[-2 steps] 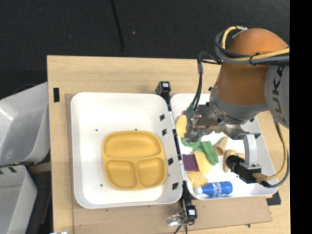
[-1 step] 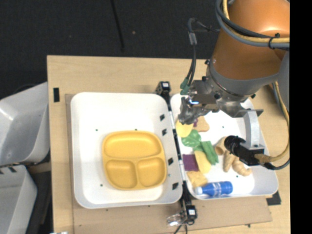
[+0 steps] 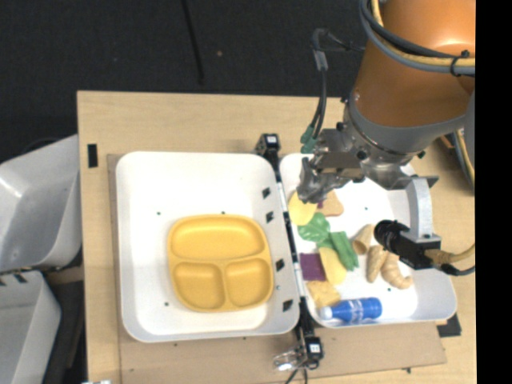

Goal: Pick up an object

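Objects for picking lie heaped in the right bin (image 3: 436, 306): a pale yellow piece (image 3: 299, 211) at the heap's 11 o'clock, a green piece (image 3: 326, 234) just below it, a purple block (image 3: 311, 266) at 8 o'clock, tan peanut-like shapes (image 3: 382, 261) at 3 o'clock, and a blue-and-white bottle (image 3: 354, 310) lying on its side at 6 o'clock. The gripper (image 3: 314, 186) hangs over the heap's 12 o'clock end, just above the pale yellow piece; whether its jaws are spread or closed, or touching anything, I cannot tell, since the dark metal blurs together there.

The left bin (image 3: 136, 214) holds a yellow divided tray (image 3: 219, 261) with three compartments, sitting at its centre. Both bins rest side by side on a light wooden bench (image 3: 192, 114), clipped together along the shared edge. Around the bench the floor is dark; at 9 o'clock a white box-like shape (image 3: 36, 206) is cut off by the frame.

The arm's orange band (image 3: 416, 46) and grey wrist (image 3: 384, 134) cover the right bin's far corner. A black fitting (image 3: 404, 245) with a cable lies across the tan shapes, hiding part of them.
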You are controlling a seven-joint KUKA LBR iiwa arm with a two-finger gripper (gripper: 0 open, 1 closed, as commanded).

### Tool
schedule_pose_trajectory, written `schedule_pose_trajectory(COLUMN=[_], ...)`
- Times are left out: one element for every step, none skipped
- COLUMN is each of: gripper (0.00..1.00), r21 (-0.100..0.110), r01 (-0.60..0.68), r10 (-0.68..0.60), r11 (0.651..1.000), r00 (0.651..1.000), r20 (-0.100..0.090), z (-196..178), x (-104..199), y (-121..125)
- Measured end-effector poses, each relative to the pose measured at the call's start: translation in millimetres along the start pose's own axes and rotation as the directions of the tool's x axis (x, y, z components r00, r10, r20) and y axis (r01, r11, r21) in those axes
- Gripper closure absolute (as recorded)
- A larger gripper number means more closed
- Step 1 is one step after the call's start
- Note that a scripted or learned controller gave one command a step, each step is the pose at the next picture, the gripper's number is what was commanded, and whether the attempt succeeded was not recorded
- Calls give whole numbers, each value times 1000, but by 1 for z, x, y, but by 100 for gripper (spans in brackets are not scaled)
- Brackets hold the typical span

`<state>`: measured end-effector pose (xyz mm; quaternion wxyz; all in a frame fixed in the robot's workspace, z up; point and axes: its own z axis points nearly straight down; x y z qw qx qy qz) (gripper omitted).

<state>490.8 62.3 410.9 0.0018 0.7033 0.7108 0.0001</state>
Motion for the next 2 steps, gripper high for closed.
schedule_pose_trajectory(gripper=[100, 100], r21=[0, 0], r01=[13, 26], r10=[-13, -26], r11=[1000, 1000], r00=[1000, 1000], r20=[2, 3], z=[-10, -20], x=[-1, -1], y=[1, 1])
